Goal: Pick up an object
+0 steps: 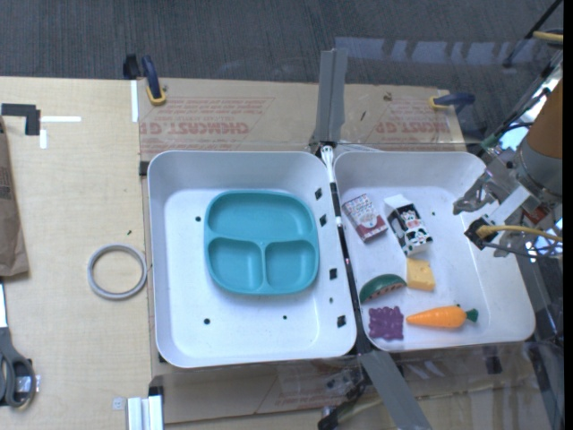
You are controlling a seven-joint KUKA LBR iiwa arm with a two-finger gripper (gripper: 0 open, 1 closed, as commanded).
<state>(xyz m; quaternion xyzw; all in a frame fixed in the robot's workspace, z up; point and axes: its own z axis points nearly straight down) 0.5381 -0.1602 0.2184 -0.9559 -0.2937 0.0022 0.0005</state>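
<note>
The gripper hangs at the frame's right edge over the right bin; finger state cannot be told, and nothing shows in its grasp. Cardboard lettering above the bins appears reversed and is not clearly legible.

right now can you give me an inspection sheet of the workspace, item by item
surface: wooden bench bearing two shallow white bins, left bin and right bin, on cardboard
job's things: in the right bin a carrot, a cheese wedge, a cow-print carton, a red-and-white card box, a purple grape bunch and a watermelon slice, all lying apart
clutter: teal divided plate in the left bin; grey tape ring and scissors on the bench
grippers: tool above the right bin's right side, nothing seen between its fingers
cables: wires by the wrist
surroundings: clamps on the cardboard's back edge, dark floor beyond
</note>
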